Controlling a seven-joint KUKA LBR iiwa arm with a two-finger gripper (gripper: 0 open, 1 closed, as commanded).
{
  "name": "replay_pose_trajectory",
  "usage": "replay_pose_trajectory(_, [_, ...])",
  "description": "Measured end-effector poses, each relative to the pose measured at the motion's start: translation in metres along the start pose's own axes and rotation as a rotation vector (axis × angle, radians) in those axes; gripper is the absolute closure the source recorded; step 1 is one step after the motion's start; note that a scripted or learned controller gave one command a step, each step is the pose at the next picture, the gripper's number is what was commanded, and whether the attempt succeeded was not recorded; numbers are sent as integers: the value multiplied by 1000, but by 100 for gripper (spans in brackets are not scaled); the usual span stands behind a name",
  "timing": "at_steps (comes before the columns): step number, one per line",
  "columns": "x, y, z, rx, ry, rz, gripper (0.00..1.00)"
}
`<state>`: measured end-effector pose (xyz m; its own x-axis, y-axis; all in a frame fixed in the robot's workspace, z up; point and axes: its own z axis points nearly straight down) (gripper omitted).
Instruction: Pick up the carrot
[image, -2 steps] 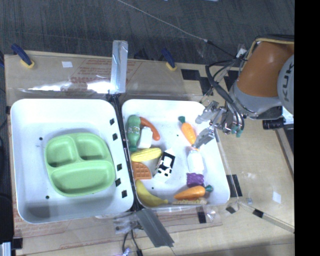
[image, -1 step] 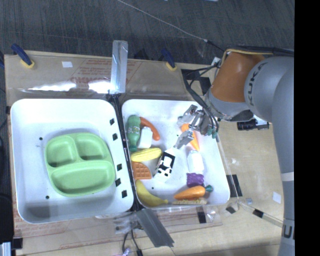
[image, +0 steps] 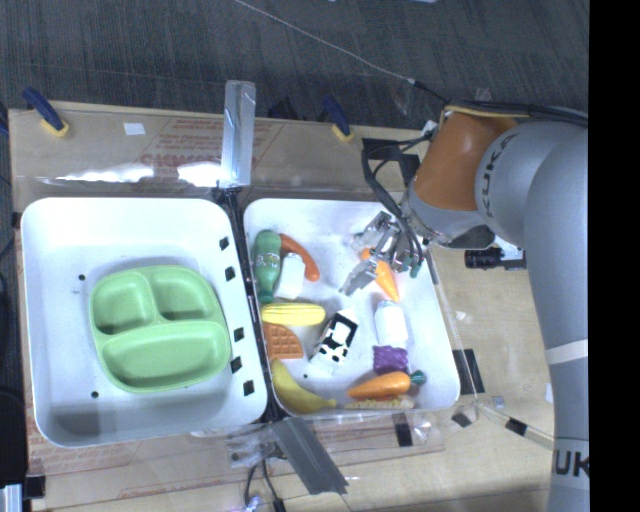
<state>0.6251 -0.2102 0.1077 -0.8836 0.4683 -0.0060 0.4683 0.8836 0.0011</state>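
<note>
Step in hand: we judge this the closing-in on a grasp. The gripper (image: 378, 258) is low in the right bin (image: 345, 212), its tips at the upper end of a small orange piece (image: 386, 281) that we take for a carrot.
Hand state: we cannot tell whether it is clenched or released; the metal tips blur together with the orange piece, and we cannot say the piece is between them.
Task's thing: two candidates. The small orange piece lies just below the tips, touching or nearly so. A plainer carrot with a green top (image: 383, 384) lies well below the hand, near the bin's front wall.
Next move: we judge it calls for a firm close on the near piece, then a straight lift clear of its neighbours. If the tips miss, a fresh descent is needed.
Right bin, near the hand: a white bottle (image: 391, 324) just below the orange piece, a purple item (image: 390, 357) below that.
Right bin, left of the hand: a green bottle (image: 266, 256), an orange curved piece (image: 303, 257), a corn cob (image: 292, 315), a waffle (image: 284, 344), a black-and-white tag (image: 338, 336), a banana (image: 296, 392).
Left bin (image: 60, 225): well left of the hand, holding a green divided plate (image: 158, 331).
</note>
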Motion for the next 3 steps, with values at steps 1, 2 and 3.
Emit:
replay_pose_trajectory(1, [21,12,16,2,7,9,0])
replay_pose_trajectory(2, [20,13,5,1,4,2,100])
replay_pose_trajectory(3, [20,15,-6,2,1,-6,100])
